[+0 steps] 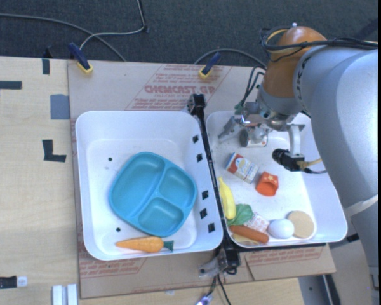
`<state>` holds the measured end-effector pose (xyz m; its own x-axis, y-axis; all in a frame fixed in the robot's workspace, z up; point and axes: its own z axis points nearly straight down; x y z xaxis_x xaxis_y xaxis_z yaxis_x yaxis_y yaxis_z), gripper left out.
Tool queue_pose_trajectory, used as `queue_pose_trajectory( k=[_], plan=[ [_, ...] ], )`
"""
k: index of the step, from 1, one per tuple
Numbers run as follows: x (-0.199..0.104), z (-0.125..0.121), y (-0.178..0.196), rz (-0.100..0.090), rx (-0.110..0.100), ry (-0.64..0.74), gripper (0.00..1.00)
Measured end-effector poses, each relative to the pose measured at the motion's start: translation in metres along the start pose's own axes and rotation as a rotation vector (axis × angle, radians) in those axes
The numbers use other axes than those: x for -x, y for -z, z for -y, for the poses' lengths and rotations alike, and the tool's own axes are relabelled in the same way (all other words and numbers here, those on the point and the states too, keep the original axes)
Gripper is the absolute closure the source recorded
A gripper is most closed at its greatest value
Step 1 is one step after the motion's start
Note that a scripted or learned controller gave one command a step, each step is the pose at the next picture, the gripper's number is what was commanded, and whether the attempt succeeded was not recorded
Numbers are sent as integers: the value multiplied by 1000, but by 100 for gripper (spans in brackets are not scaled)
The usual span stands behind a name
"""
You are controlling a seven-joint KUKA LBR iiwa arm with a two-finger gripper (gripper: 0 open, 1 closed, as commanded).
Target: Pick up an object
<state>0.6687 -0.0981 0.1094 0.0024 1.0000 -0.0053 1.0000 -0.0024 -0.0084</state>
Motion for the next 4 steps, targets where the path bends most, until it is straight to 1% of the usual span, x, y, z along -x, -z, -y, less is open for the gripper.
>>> queue_pose_trajectory(
  k=[1,2,3,4],
  plan=[
    [4,72,-24,-4,8,3,0],
    [0,8,-27,-9,-26,-3,0],
    [0,33,-24,-4,9,4,0],
    [0,32,-14,-3,10,3,100]
  ],
)
